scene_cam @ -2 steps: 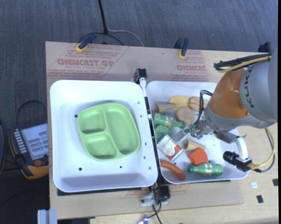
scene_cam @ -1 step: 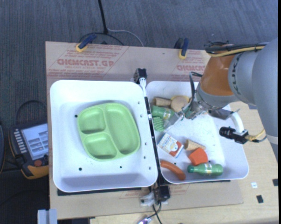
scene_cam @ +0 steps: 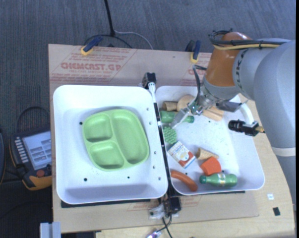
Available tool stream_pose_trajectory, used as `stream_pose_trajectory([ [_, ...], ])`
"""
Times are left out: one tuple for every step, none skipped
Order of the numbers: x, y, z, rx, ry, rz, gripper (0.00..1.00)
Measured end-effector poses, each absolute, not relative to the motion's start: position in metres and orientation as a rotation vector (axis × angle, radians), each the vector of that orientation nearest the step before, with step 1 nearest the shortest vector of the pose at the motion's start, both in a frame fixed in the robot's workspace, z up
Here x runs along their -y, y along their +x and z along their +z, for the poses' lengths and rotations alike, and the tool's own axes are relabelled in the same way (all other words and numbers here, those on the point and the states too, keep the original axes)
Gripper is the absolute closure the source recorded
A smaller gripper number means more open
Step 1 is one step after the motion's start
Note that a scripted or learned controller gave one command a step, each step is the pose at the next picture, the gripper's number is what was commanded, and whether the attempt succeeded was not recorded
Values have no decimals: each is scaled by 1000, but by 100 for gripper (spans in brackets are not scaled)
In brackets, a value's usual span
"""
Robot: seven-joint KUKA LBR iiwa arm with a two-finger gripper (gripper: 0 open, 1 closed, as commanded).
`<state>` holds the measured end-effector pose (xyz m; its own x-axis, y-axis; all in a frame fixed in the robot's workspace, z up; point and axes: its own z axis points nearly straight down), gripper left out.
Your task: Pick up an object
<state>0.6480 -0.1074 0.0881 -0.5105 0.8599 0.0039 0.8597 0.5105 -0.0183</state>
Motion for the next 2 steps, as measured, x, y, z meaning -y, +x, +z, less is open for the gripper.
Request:
stream_pose_trajectory([
  [106, 646, 88, 2267, -2181, 3, 0],
  [138, 538, 118, 2441, -1977, 3, 0],
])
